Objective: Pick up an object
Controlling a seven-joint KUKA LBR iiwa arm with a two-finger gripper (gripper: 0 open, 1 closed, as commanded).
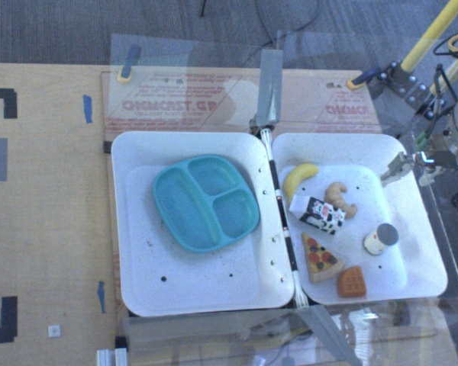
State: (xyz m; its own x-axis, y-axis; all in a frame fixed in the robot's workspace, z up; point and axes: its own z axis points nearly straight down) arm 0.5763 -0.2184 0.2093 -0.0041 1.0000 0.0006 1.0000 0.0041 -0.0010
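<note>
The right bin (412, 204) holds several small toys. A yellow banana (299, 178) lies near its back left corner, with a tan croissant-like piece (339, 197) beside it. A black-and-white cow-patterned carton (318, 213) lies just in front of the banana. A pizza slice (319, 255) and an orange waffle-like square (352, 282) sit along the front. A small cream cup with a grey top (380, 239) lies to the right of the carton. The left bin (137, 280) carries a teal divided plate (206, 203).
A metal bracket (401, 166) juts over the right bin's far right rim, with cables and clamps behind it. A yellow pole (435, 29) slants at the top right. A ridge (278, 212) separates the two bins.
</note>
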